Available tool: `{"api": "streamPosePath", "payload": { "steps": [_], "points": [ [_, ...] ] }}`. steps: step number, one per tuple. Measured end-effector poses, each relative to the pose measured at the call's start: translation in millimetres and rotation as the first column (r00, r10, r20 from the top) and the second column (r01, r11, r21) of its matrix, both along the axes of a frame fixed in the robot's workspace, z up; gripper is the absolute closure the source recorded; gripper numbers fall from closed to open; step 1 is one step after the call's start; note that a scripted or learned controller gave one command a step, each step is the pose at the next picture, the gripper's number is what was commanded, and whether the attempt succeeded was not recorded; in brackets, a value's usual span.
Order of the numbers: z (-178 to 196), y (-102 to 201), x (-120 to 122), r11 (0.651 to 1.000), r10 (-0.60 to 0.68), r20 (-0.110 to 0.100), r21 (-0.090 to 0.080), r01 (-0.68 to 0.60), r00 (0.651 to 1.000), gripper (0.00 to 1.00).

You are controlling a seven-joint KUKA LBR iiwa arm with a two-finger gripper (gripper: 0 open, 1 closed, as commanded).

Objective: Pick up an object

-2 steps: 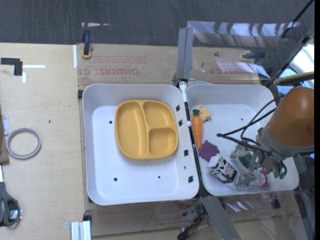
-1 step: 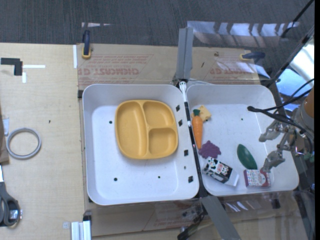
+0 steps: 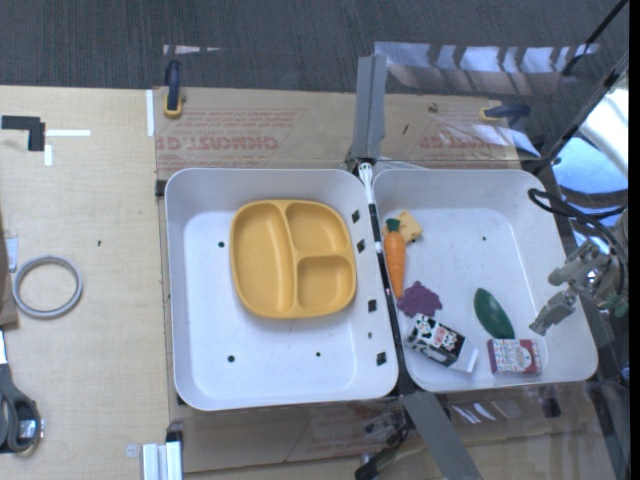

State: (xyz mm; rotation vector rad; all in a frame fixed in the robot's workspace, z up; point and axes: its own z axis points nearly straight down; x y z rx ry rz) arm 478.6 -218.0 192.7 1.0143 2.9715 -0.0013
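Note:
My gripper (image 3: pixel 566 290) hangs over the right rim of the right bin (image 3: pixel 455 213), open, with nothing between its fingers. Several toys lie in that bin: an orange carrot (image 3: pixel 396 258) along the left wall, a small yellow piece (image 3: pixel 407 226) by its top, a purple bunch of grapes (image 3: pixel 420 297), a black-and-white carton (image 3: pixel 436 340), a dark green oval piece (image 3: pixel 493 312) and a red-and-white carton (image 3: pixel 514 356). The green piece and the red-and-white carton are nearest the gripper, a little to its left.
The left bin (image 3: pixel 200 368) holds a yellow divided plate (image 3: pixel 293 258). A grey divider (image 3: pixel 383 298) runs between the bins. On the bench to the left lie a roll of tape (image 3: pixel 45 286) and scissors (image 3: pixel 18 418). Cables (image 3: pixel 575 208) hang by the right bin's far corner.

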Motion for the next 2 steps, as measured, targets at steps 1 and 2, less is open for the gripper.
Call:
{"api": "streamPosePath", "payload": {
  "steps": [1,2],
  "points": [
    [-81,28,-1,0.963,-0.270,-0.003,0.001,0.270,0.963,0.00],
    [-101,52,39,0.817,-0.576,-0.002,0.000,0.576,0.817,0.00]
  ]
}}
